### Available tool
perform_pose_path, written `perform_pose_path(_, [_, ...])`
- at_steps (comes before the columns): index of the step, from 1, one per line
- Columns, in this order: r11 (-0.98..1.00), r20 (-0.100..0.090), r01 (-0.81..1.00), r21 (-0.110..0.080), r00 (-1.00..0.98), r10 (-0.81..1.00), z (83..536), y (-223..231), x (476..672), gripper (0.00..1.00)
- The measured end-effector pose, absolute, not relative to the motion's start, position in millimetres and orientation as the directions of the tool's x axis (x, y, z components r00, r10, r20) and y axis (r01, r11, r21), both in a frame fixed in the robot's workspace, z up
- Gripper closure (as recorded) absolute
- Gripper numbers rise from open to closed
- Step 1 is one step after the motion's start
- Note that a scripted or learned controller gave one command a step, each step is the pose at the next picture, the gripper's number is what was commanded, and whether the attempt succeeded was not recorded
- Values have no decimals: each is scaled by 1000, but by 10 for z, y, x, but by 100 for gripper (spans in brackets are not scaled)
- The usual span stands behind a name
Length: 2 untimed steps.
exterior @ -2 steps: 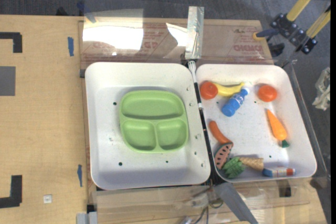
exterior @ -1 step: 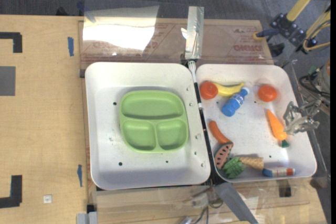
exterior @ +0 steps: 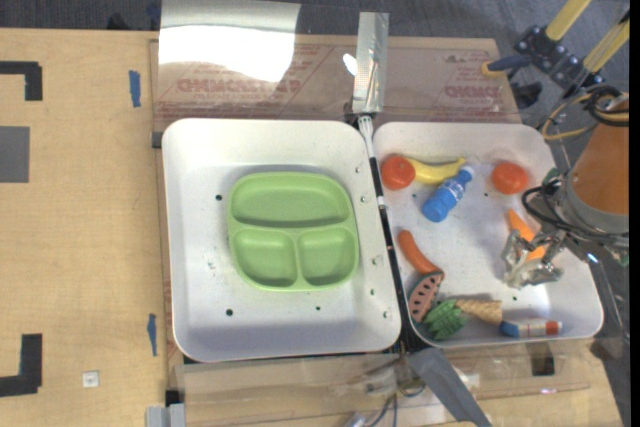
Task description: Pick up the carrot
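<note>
One slip is your main risk: the carrot point(exterior: 519, 223) lies at three o'clock in the right bin point(exterior: 470, 245), half under the gripper point(exterior: 524, 260), whose fingers' spread I cannot tell, so a skewed closing could pinch its tip and squirt it out.
</note>
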<state>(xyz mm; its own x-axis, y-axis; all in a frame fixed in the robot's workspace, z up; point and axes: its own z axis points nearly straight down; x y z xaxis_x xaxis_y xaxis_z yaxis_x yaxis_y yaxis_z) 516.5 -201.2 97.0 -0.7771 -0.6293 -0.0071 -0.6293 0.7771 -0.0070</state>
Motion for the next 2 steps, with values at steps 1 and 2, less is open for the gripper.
perform_pose_path(1, [750,-9,-661,-12,-750,-662,2555,-1930,5127,100])
perform_pose_path(2, [607,-6,-795,-13,-607,-795,3588,-2234,5437,100])
